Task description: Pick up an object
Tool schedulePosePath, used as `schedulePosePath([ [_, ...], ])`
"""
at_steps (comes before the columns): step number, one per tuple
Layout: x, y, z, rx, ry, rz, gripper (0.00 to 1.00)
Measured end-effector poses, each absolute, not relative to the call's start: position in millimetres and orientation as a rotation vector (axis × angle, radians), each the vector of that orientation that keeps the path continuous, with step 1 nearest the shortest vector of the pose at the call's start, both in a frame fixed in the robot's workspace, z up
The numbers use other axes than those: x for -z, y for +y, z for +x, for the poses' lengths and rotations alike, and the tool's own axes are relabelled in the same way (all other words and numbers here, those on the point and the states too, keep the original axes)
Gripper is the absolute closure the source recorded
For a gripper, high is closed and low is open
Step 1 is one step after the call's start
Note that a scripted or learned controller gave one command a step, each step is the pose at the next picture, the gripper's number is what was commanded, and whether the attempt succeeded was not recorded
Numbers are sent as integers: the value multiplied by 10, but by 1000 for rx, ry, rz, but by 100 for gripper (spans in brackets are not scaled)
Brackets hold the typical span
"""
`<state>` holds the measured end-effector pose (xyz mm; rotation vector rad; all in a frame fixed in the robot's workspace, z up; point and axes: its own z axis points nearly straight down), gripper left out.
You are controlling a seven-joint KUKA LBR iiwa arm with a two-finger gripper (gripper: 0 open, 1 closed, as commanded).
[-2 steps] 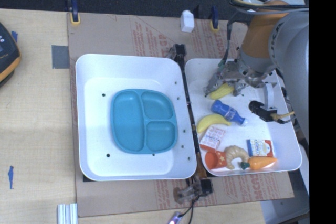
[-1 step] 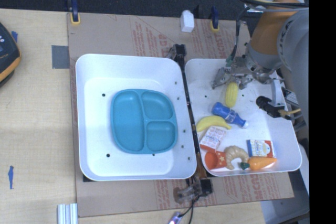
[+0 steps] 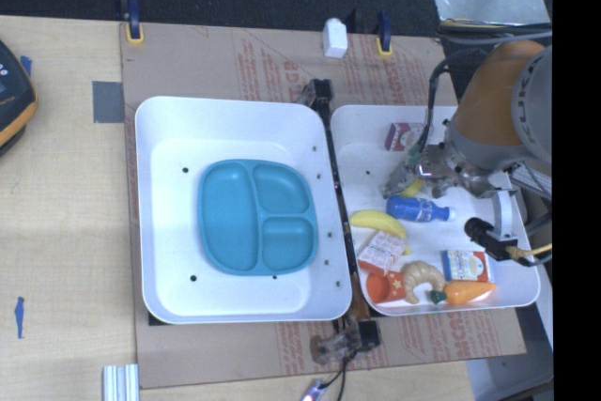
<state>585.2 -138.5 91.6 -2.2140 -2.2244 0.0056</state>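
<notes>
1. While the gripper (image 3: 413,178) hangs low in the right bin (image 3: 362,146), just above the blue bottle (image 3: 419,209), nothing sits between its fingers; their spread I cannot tell.
2. Judging so, it's the reach; next comes a drop onto the bottle.

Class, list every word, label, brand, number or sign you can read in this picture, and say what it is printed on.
None can be read.
Cardboard sheet: red print along its edges, too blurred.
Small carton: label too small.
Red-and-white packet: print too small.
Box at the right bin's back: print blurred.
Blue bottle: no legible label.
</notes>
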Motion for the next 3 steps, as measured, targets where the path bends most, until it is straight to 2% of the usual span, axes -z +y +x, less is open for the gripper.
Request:
schedulePosePath([
  [1, -921, -1228, 6205, -4, -2226, -2214, 0],
  [2, -1024, -1240, 6204, -8, -2227, -2211, 100],
  [3, -1922, -708, 5481, -5, -2226, -2212, 100],
])
